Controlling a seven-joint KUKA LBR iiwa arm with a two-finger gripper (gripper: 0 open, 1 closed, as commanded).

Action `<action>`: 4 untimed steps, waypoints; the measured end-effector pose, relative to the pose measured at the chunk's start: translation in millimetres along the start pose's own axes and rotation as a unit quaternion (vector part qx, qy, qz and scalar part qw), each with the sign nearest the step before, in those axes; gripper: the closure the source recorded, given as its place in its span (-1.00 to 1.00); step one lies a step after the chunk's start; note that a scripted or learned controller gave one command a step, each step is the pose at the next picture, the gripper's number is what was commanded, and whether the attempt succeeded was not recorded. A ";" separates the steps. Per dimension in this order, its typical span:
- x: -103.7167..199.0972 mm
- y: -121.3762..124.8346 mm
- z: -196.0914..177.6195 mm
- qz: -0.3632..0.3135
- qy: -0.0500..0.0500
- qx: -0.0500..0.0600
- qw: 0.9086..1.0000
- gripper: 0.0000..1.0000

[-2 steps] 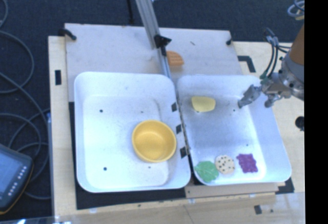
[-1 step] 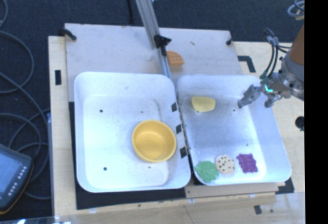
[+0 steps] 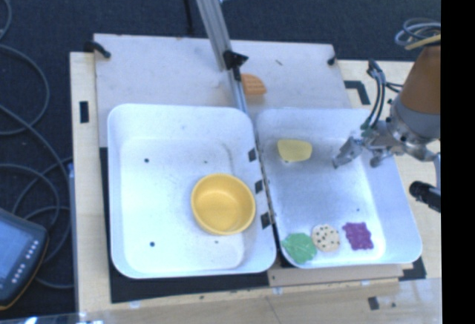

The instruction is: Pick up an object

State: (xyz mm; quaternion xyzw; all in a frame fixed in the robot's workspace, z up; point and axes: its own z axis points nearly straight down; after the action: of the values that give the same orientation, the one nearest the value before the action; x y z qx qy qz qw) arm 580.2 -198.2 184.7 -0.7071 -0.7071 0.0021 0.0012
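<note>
- Here, camera view: two white bins side by side, left bin [image 3: 133, 167] and right bin [image 3: 386, 204], touching along the middle divide.
- One yellow bowl [image 3: 223, 203] in the left bin, upright, mouth up, toward the bin's right half, just beside the divide.
- Four small things in the right bin: one pale yellow piece [image 3: 295, 150], one green piece [image 3: 299, 247], one speckled cookie [image 3: 325, 238], one purple piece [image 3: 359, 235].
- Yellow piece near the right bin's upper left corner, lying flat, long axis roughly left to right, well apart from the other three.
- Green piece, cookie and purple piece in a row along the near edge, row running left to right; green and cookie touching or nearly so, purple just beside the cookie.
- Cookie round, so no clear long axis; purple piece blocky, slightly taller than wide.
- One orange thing [image 3: 252, 85] outside the bins, on the bench behind them, next to a slanted metal bar [image 3: 211, 15].
- One gripper [image 3: 356, 154] over the right bin's upper right part, reaching in from the right, tips pointing left toward the yellow piece but apart from it.
- Fingers spread a little, with nothing between them.
- One dark tablet [image 3: 18, 256] at the lower left edge, off the bench.
</note>
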 end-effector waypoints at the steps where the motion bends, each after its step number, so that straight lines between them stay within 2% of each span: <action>1: 3.0 -2.2 62.5 0.001 0.000 0.000 1.000 -1.00; 2: 1.8 -2.1 84.7 0.001 -0.001 -0.002 1.000 -1.00; 3: 0.8 -1.0 72.2 0.004 -0.001 -0.005 1.000 1.00; 4: 7.1 -1.7 24.6 -0.002 0.000 -0.006 1.000 1.00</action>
State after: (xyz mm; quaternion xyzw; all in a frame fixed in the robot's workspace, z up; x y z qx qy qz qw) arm 578.3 -191.1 160.1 -0.7060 -0.7082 -0.0018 -0.0029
